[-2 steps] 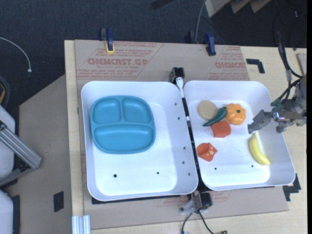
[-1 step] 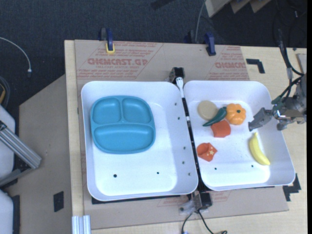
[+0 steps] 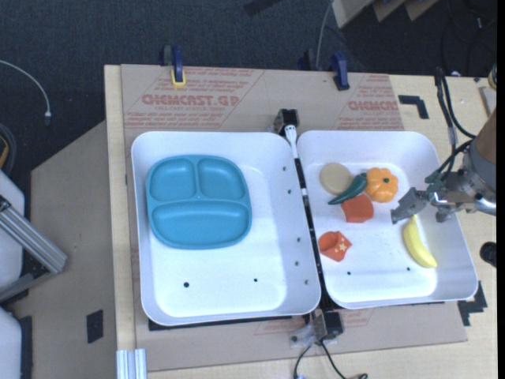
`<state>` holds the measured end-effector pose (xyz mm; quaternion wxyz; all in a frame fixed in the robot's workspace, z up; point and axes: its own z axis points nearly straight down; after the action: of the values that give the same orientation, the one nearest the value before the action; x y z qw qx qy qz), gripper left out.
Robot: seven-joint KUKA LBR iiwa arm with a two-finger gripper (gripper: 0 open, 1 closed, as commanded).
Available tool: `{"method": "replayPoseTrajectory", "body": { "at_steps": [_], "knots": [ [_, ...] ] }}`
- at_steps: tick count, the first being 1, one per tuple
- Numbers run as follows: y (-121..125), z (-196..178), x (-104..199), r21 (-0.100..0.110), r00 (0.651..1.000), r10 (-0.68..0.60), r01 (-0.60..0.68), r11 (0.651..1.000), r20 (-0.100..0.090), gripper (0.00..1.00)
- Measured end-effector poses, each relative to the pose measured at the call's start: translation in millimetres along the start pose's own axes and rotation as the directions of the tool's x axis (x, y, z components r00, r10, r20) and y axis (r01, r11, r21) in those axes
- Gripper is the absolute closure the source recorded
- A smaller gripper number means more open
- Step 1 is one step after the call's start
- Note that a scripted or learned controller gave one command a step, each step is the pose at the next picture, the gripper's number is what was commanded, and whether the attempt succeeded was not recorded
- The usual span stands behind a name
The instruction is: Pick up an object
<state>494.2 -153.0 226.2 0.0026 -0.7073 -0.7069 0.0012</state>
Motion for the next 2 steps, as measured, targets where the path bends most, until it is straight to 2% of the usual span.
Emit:
{"method": "replayPoseTrajectory", "body": {
  "at_steps": [2],
  "knots": [
    [10, 109, -12, 0.001, 1.000, 0.001, -0.001, 1.000, 0.000, 0.00]
  ]
}}
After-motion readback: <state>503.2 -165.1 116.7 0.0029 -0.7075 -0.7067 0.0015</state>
